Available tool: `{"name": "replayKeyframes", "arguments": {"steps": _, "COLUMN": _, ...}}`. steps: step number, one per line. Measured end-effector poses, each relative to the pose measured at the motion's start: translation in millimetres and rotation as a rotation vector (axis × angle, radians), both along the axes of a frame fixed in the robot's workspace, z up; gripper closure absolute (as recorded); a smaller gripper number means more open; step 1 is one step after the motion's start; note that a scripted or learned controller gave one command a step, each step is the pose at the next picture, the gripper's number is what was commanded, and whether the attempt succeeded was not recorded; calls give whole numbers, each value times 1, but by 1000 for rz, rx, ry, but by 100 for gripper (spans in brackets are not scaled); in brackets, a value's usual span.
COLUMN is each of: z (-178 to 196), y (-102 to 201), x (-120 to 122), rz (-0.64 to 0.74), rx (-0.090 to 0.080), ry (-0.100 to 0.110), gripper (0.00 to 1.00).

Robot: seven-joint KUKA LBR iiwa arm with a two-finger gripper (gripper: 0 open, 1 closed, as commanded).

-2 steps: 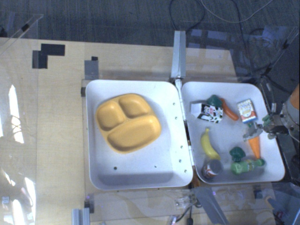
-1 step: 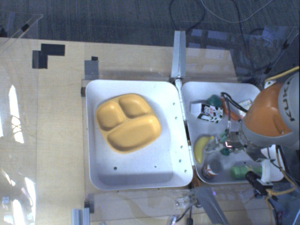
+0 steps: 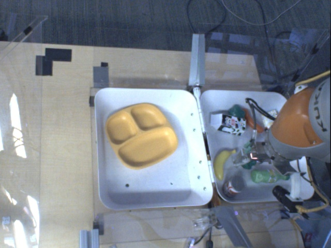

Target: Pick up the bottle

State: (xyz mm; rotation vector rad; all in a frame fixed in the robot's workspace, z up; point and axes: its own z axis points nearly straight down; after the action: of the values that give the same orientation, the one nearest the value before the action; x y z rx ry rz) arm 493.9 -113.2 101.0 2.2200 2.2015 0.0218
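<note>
A green bottle (image 3: 265,177) lies on its side near the front of the right bin (image 3: 207,138), partly under the arm. My gripper (image 3: 250,157) hangs low over the middle of that bin. It is just above and to the left of the bottle, between the bottle and a banana (image 3: 222,163). The arm's orange band (image 3: 300,123) and grey wrist cover the bin's right side.
The right bin also holds a black-and-white carton (image 3: 231,123), a teal object (image 3: 238,110) at the back and a clear glass (image 3: 231,184) at the front left. A yellow divided plate (image 3: 141,135) lies in the left bin (image 3: 155,190). Cables run behind the bins.
</note>
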Motion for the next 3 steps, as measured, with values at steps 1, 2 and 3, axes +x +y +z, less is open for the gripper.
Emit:
{"name": "replayKeyframes", "arguments": {"steps": 1, "z": 121, "y": -26, "x": -5, "rz": -70, "rx": 0, "ry": 14, "gripper": 100}}
{"name": "replayKeyframes", "arguments": {"steps": 2, "z": 74, "y": 14, "x": 43, "rz": -79, "rx": 1, "ry": 18, "gripper": 100}}
{"name": "replayKeyframes", "arguments": {"steps": 3, "z": 131, "y": -26, "x": -6, "rz": -34, "rx": 0, "ry": 15, "gripper": 100}}
